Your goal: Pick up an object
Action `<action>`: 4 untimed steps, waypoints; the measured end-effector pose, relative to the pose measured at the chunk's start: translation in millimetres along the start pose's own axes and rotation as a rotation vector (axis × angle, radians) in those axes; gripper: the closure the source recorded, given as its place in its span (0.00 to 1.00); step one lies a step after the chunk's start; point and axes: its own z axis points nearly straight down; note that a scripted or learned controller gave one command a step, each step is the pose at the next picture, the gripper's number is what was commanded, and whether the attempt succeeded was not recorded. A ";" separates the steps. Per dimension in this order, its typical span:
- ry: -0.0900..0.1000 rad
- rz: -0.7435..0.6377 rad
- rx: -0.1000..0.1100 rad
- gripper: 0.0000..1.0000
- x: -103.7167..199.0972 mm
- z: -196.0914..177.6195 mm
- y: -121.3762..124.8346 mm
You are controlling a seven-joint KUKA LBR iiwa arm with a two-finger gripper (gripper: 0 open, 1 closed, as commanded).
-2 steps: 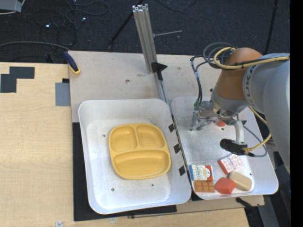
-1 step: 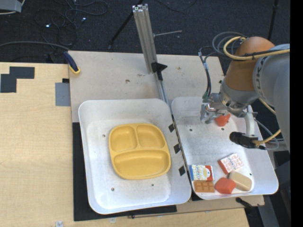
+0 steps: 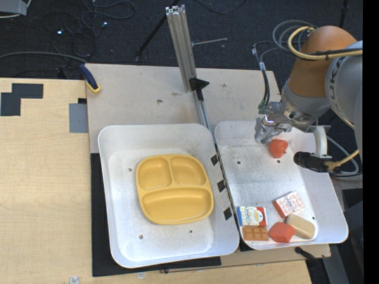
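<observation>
The left shallow white bin (image 3: pixel 112 158) held a glossy yellow plastic divided tray (image 3: pixel 174 188). The right white bin (image 3: pixel 331 218) held a small red rounded object (image 3: pixel 278 148) near its far edge, directly under the gripper (image 3: pixel 267 132); whether the jaws were clenched or released could not be told. Near the front lay two printed cartons (image 3: pixel 252 216), a brown waffle-like block (image 3: pixel 256 234), a red wedge (image 3: pixel 281 232) and a tan loaf (image 3: pixel 301 226).
</observation>
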 end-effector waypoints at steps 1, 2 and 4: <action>0.000 0.000 0.000 1.00 -1.3 -51.2 0.7; 0.002 -0.003 0.008 1.00 59.2 -41.8 -10.9; 0.001 -0.003 0.008 1.00 159.8 -30.2 -14.1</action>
